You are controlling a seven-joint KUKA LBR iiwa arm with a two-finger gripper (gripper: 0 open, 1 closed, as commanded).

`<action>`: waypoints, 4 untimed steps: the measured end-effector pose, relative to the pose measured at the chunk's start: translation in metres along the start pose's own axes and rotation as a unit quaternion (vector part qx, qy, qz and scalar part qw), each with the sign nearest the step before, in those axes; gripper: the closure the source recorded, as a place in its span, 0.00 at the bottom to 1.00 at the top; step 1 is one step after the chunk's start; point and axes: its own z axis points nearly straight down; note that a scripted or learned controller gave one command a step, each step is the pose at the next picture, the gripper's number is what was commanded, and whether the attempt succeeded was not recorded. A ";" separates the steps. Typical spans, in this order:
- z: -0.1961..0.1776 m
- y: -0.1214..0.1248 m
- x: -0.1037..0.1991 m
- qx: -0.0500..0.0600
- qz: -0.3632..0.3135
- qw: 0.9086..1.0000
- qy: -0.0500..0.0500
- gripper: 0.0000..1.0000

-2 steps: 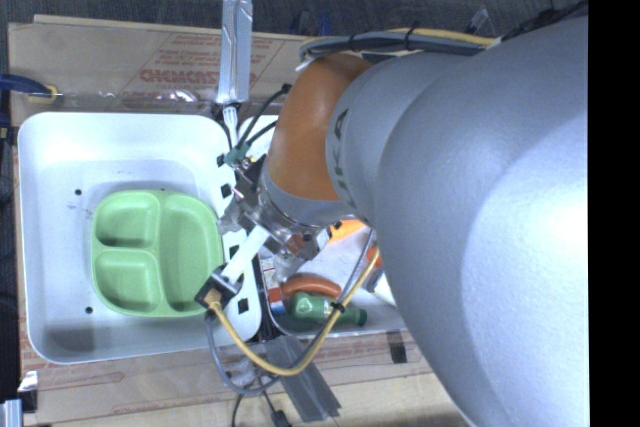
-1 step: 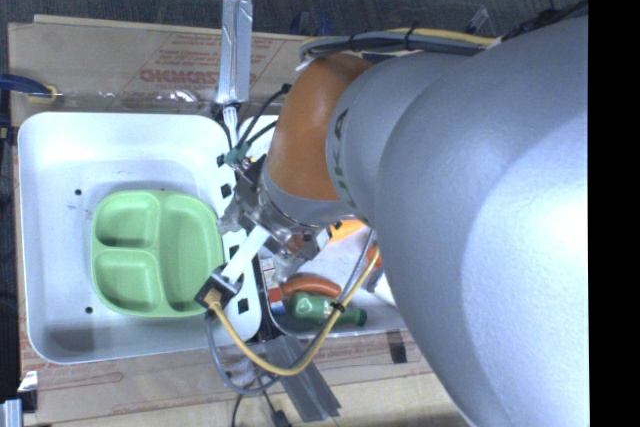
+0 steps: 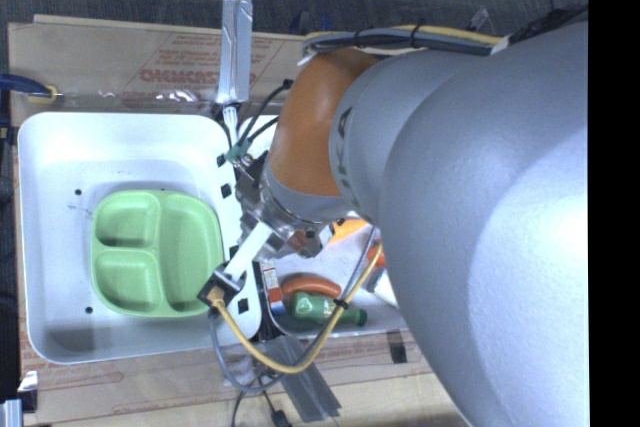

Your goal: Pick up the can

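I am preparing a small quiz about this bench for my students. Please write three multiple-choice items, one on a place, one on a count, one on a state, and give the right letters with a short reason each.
1. Where does the light green plastic plate lie?
A. in the left white bin
B. on the cardboard
C. in the right white bin

2. How many compartments does the plate have?
A. two
B. three
C. five

3. How does the plate lie?
A. upside down
B. standing on its edge
C. flat, hollows facing up

Answers:
1. A, the walls of the left white bin surround it.
2. B, ridges divide it into two smaller hollows and one longer one.
3. C, all its hollows face the camera.
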 end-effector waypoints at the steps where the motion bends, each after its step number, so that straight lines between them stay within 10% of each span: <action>1: 0.010 0.099 0.022 -0.002 -0.052 0.999 0.003 1.00; 2: -0.062 0.021 0.069 -0.003 0.023 1.000 0.004 1.00; 3: -0.059 0.003 0.102 -0.003 0.044 0.999 0.004 1.00; 4: 0.046 0.015 0.113 -0.001 0.068 0.998 0.002 1.00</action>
